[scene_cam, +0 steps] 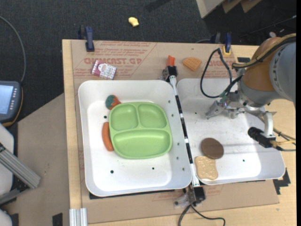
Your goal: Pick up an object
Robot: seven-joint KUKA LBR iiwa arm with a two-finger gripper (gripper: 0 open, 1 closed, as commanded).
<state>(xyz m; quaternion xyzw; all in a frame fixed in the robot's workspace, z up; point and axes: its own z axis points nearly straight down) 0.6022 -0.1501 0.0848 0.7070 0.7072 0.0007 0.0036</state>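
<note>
Hand (221, 108) hovering high in the right bin (263, 171), can't tell its state. Brown disc (212, 148) down at 6 o'clock, touching the tan piece (206, 167). Best to descend centred, avoiding both.

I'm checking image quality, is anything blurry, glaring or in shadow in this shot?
Camera view: lighting is even, with no strong glare on the white bins; the green tray is sharp; the arm at the right edge looks soft and slightly blurred; shadows are faint.

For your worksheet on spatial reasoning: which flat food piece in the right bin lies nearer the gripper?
The brown round piece; the tan piece lies beyond it, farther from the gripper.
</note>
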